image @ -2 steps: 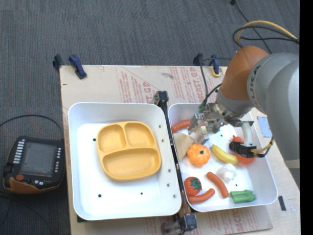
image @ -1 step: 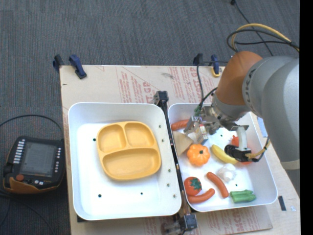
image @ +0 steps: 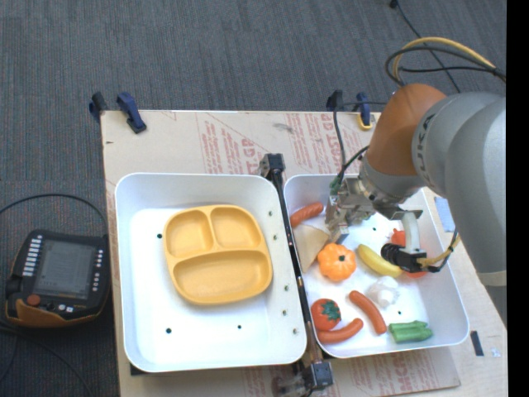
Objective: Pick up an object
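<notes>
My gripper (image: 340, 222) hangs low over the upper left part of the right bin (image: 442, 304). It sits just above an orange mandarin (image: 336, 263) and a beige wedge (image: 309, 245). A short red sausage (image: 307, 213) lies just left of it. A yellow banana (image: 378, 260) lies to its lower right. Nothing can be seen held in it. The arm's wrist hides the bin's top right part.
The right bin's lower part holds a tomato (image: 326, 313), two more sausages (image: 367, 311) (image: 340, 331), a white garlic (image: 383, 289) and a green vegetable (image: 410, 331). A yellow divided plate (image: 219, 251) lies in the left bin (image: 140, 321). A teach pendant (image: 56, 275) rests on the floor at left.
</notes>
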